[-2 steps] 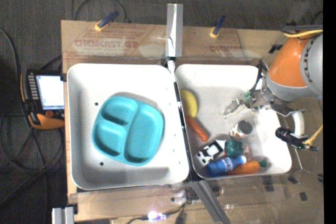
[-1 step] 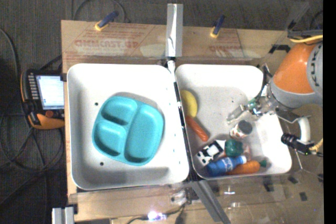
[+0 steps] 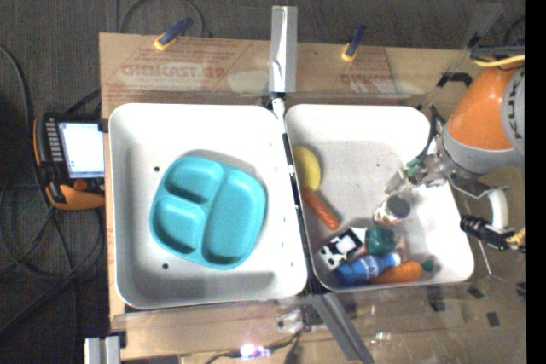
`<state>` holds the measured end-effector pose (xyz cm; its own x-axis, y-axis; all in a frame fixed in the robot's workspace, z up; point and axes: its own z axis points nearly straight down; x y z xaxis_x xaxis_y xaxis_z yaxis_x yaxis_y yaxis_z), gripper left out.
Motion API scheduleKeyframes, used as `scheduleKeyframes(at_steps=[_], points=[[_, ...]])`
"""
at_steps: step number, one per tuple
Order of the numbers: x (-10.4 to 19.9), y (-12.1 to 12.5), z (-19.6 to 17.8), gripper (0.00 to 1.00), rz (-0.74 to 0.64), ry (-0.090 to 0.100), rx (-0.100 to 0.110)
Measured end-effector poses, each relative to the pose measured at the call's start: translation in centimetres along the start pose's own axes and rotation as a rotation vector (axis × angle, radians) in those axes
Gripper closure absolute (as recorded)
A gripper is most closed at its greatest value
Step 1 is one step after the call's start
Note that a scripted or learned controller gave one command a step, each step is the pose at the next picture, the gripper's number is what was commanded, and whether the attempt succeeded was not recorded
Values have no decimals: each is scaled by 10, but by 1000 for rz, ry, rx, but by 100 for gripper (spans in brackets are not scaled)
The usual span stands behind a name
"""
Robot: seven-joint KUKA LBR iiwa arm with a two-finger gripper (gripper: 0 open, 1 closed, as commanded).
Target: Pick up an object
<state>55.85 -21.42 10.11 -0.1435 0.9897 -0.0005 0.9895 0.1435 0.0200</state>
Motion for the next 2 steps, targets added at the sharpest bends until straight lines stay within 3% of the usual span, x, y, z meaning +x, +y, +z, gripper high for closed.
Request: scheduleKeyframes(at_steps=[1,2], points=[[1,0,0,0,0,1,1],[2,1,-8,100,-2,4,1]])
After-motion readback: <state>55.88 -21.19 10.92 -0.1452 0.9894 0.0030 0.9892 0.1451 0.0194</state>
